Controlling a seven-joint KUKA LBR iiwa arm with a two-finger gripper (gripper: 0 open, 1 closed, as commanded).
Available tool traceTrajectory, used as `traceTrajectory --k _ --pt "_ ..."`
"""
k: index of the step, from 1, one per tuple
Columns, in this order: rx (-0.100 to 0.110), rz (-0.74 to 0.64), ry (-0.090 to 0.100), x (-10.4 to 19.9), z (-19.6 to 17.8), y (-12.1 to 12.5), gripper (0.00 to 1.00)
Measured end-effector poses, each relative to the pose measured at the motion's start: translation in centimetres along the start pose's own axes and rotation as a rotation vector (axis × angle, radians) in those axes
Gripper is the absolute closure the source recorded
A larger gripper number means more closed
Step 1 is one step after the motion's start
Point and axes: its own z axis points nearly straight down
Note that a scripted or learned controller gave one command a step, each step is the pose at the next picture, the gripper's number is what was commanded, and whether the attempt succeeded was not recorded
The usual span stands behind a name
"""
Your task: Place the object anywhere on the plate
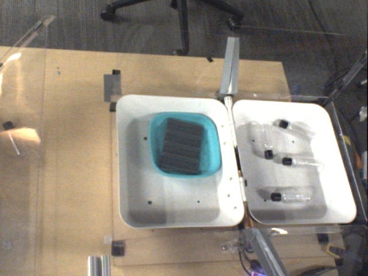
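A teal plate (213, 148) sits in the left white bin (138, 200), toward its upper middle. A dark grey ribbed block (182, 146) lies flat on the plate, covering most of its centre. In the right white bin (339, 206) lie several clear plastic vials with black caps: one near the top (283, 124), one at mid-left (268, 153), one at the middle (287, 161) and one near the front (276, 197).
Both bins rest on a wooden bench. A metal bar (230, 66) rises behind the seam between the bins. An office chair base (183, 4) stands on the carpet beyond the bench. Cables and a frame crowd the far right edge.
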Motion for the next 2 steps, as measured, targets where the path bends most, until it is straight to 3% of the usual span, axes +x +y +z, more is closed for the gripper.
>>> traceTrajectory --k 2 --pt "0.001 0.202 0.002 -0.04 0.01 0.02 0.0"
